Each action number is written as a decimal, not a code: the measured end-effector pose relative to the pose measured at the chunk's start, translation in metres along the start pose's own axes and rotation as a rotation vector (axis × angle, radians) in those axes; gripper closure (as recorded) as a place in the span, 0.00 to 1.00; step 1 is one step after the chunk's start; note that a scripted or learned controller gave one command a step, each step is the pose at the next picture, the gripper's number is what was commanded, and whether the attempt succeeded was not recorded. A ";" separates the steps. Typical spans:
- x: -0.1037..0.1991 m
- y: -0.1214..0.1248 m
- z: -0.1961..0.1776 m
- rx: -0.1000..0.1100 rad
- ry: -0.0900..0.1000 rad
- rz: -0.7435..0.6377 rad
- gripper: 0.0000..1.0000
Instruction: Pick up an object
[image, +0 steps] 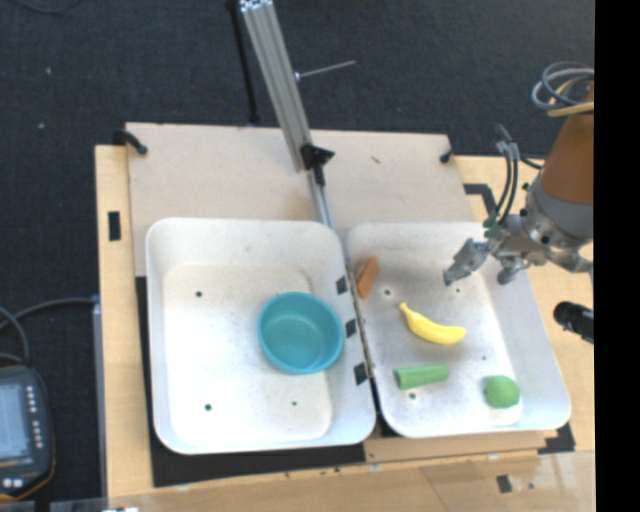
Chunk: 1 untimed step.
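Nearest us sits a round green ball (502, 391) beside a green cylinder (421, 376), then the smooth curved yellow banana (432, 327) lying just near-left of the gripper (488, 265), its fingers spread over the right bin (530, 340).

Both bins, left (180, 290) and right (520, 340), are white with faint dark speckles. The bowl (300, 332) is teal-blue, the banana (432, 326) bright yellow. There's a green cylinder (421, 376), a lime-green ball (502, 391) near the right bin's front corner, and an orange-brown piece (366, 277). The bench (120, 330) is pale tan wood.
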<state>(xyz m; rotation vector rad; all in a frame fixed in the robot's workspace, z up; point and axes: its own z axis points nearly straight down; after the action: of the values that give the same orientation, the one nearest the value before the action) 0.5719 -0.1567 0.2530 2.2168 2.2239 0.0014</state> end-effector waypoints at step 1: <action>0.000 0.000 0.000 0.000 0.000 0.001 0.00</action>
<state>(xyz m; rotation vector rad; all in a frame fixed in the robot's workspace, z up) 0.5719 -0.1568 0.2531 2.2179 2.2228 0.0021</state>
